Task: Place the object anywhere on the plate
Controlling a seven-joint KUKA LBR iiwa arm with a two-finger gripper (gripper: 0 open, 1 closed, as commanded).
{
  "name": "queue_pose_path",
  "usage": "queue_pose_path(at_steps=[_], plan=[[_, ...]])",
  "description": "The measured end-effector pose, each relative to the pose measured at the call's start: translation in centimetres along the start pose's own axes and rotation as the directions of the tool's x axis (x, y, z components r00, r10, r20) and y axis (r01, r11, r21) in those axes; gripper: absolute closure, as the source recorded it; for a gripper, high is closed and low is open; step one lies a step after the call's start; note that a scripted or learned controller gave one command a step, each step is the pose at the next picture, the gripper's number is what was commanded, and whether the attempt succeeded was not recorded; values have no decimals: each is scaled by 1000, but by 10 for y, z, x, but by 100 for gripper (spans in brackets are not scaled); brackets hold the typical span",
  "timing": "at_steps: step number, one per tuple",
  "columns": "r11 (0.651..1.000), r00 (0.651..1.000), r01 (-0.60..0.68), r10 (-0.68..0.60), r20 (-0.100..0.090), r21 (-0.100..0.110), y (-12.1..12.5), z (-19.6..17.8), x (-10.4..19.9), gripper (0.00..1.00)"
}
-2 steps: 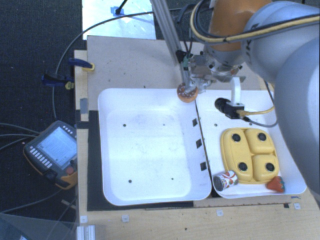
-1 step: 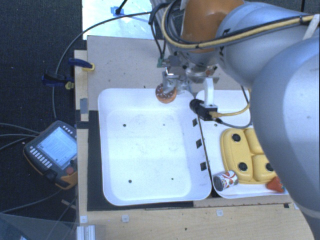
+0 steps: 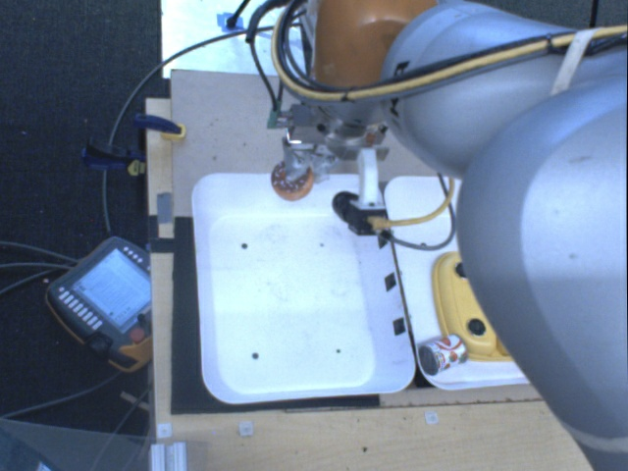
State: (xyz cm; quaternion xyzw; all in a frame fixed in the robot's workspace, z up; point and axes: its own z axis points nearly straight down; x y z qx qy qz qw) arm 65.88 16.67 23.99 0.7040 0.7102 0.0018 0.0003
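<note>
A small round brown object (image 3: 290,182), like a doughnut with a speckled top, hangs over the far rim of the left bin (image 3: 285,361). My gripper (image 3: 301,165) is shut on it from above, and a finger overlaps its upper right edge. The yellow plate (image 3: 463,307) lies in the right bin (image 3: 412,199), well to the right of and nearer than the gripper. My arm hides most of the plate's right side.
A red and white can (image 3: 442,353) lies at the near left corner of the right bin, touching the plate's edge. A black cable fitting (image 3: 350,211) hangs by the divider between the bins. A teach pendant (image 3: 103,297) rests left of the bench.
</note>
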Motion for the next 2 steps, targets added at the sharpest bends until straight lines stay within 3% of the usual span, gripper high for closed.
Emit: queue_pose_path(at_steps=[1,2], plan=[[1000,1000,-1,1,1,3,-9,21,44,100],[1000,1000,-3,3,1,2,-8,20,42,0]])
